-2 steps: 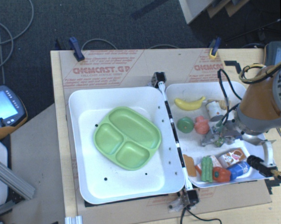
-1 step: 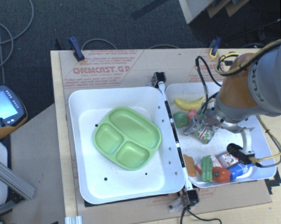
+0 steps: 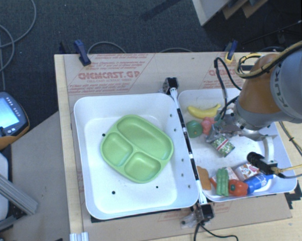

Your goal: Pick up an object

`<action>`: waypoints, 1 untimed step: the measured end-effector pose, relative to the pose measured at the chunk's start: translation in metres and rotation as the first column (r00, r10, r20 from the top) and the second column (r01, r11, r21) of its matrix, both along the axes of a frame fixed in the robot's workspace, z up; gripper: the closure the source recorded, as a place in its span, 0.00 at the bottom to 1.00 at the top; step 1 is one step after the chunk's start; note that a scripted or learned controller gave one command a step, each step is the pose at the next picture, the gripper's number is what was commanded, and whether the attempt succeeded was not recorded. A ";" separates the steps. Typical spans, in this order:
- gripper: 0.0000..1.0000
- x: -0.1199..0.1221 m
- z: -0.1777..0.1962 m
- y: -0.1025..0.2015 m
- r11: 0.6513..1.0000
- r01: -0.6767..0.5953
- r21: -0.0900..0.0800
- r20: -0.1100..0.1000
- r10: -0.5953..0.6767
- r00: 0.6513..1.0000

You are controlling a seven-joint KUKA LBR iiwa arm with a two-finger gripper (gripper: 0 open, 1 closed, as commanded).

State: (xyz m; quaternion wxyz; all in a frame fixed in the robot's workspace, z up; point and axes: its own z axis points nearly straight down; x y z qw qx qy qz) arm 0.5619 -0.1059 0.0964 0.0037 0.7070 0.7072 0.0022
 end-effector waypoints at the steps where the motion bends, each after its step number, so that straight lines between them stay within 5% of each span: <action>1: 1.00 0.042 0.095 0.082 1.000 -0.010 0.004 0.005 0.010 1.000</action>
